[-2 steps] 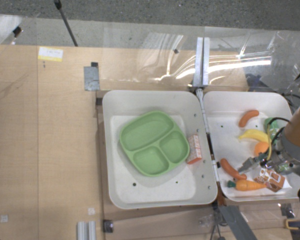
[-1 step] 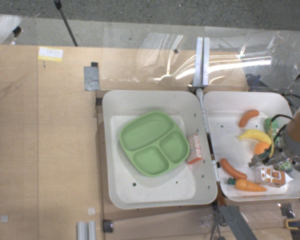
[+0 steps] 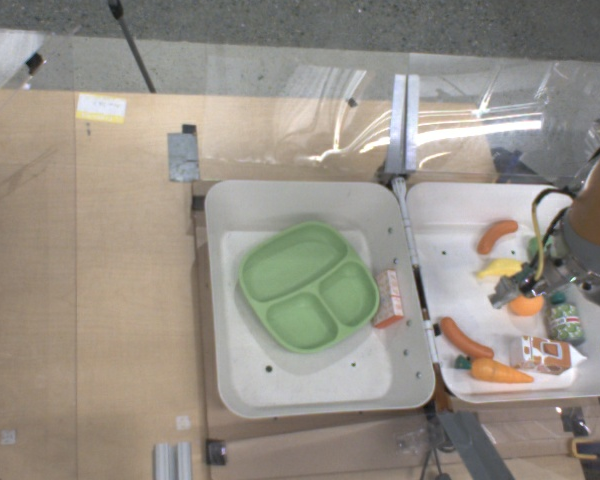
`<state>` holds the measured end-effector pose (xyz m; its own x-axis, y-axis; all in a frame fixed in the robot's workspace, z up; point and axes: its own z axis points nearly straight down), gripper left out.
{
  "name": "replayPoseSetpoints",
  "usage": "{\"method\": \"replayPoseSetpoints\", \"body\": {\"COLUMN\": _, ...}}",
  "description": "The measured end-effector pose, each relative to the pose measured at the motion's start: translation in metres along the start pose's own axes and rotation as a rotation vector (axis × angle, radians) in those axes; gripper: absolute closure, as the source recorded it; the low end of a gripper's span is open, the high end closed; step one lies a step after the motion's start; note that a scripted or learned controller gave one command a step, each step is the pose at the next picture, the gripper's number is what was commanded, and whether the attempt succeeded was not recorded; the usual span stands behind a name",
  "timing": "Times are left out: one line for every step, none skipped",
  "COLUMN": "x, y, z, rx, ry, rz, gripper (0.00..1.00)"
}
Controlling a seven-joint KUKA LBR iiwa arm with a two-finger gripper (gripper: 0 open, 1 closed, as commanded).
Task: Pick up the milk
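Wooden bench, pale grain, carrying two shallow white plastic bins with rounded corners. In the left bin: a glossy green divided plate, three moulded compartments, tilted diagonally; just beside its right edge, a small red-and-white carton lying flat near the bin wall. In the right bin: an orange-red sausage near the top, a yellow banana-like piece beneath it, a round orange fruit, a second longer sausage, a tapered carrot with green stub, and a green can. Milk: a boxy white carton with brown print, lying on its side at the bin's lower right, touching the carrot's tip. Gripper low over the orange fruit, metallic, well short of the milk; open or clenched — cannot tell.
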<state>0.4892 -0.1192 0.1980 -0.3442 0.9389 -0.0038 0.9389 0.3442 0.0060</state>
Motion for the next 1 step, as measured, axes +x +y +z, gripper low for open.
{"method": "replayPoseSetpoints", "body": {"x": -0.0320, "y": -0.0115, "z": -0.0705, "rx": -0.001, "ry": -0.001, "rz": -0.288, "gripper": 1.00}}
